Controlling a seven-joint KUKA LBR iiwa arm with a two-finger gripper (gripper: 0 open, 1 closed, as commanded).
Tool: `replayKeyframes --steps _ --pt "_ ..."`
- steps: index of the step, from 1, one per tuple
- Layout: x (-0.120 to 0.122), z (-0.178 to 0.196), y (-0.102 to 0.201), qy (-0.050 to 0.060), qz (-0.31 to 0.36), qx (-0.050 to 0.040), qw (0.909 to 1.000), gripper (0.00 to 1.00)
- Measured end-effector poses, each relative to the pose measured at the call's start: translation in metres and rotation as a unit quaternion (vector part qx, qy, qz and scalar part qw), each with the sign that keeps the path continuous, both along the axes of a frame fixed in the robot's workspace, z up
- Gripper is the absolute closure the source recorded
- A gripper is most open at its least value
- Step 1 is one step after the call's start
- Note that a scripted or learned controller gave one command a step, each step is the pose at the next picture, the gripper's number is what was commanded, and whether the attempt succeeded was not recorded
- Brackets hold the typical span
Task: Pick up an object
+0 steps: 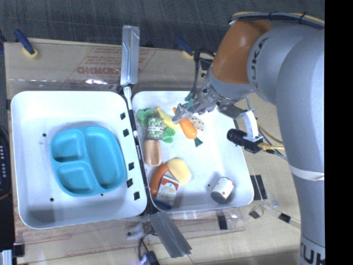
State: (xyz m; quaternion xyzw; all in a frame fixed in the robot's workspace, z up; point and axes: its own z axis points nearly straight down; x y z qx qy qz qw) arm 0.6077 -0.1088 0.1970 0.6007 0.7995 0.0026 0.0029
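The left shallow white bin (33, 148) holds one thing: a light blue plastic plate with three compartments (88, 160), lying flat near the bin's middle. Between the two bins runs a raised divider with black clips (131, 148), and a grey metal strip (129, 54) stands up at its far end.

The right shallow white bin (237, 159) carries the clutter. Against its left wall lies a green leafy toy vegetable with a pale label (155, 127), and just beyond it a small yellow banana-shaped toy (165, 116). Below these lies a tan bread-roll-shaped toy (152, 152), close to the divider. Nearer the front edge a round pale yellow toy (178, 170) rests against an orange-red packet with a printed label (165, 187). Toward the front right corner, well apart from the rest, one white cylindrical cup (222, 189) lies on its side.

An orange toy carrot with a green tip (189, 129) lies near the bin's far middle, just right of the green vegetable. The two-finger gripper (186, 112) hangs right above its upper end, crowded by the banana and a small speckled piece (198, 123) beside it. I cannot tell whether the gripper is spread or pressed together, nor whether it touches the carrot. The grey arm with its orange band (238, 51) fills the right side.
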Motion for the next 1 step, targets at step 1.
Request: replayKeyframes --steps 1 --pt "0.0264 -0.0048 0.0499 0.003 0.159 -0.0010 0.9873 1.00"
